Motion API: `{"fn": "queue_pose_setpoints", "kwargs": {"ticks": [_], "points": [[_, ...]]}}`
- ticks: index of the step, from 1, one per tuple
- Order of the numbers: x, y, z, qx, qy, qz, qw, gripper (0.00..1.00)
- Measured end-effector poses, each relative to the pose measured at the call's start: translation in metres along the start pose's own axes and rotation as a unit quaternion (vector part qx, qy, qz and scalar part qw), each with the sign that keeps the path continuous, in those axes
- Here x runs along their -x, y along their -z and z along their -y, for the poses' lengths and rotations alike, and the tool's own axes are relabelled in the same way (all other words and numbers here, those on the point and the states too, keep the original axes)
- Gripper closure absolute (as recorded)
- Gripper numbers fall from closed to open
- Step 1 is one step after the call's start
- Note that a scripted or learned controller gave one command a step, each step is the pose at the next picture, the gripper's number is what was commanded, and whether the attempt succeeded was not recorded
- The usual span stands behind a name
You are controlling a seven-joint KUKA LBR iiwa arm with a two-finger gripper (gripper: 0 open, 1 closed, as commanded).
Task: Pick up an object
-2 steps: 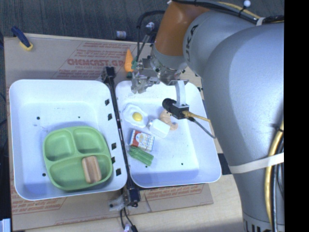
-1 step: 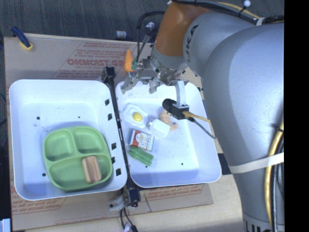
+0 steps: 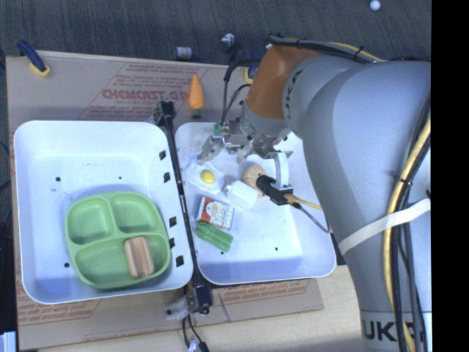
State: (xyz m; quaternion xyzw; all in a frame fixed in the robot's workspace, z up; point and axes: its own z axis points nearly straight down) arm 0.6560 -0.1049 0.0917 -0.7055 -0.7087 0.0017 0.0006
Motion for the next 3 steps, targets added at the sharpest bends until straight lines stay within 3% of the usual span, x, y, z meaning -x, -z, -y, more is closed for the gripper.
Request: {"fn": "queue_pose_setpoints", "kwargs": {"ticks": [1, 2, 3], "points": [[-0.001, 0.011, -0.001, 0.0, 0.002, 0.0, 1.0, 1.0], [-0.071, 0.101, -0.001, 0.002, 0.001, -0.001, 1.0, 1.0], [-0.07, 0.101, -0.001, 0.001, 0.001, -0.001, 1.0, 0.0]]}}
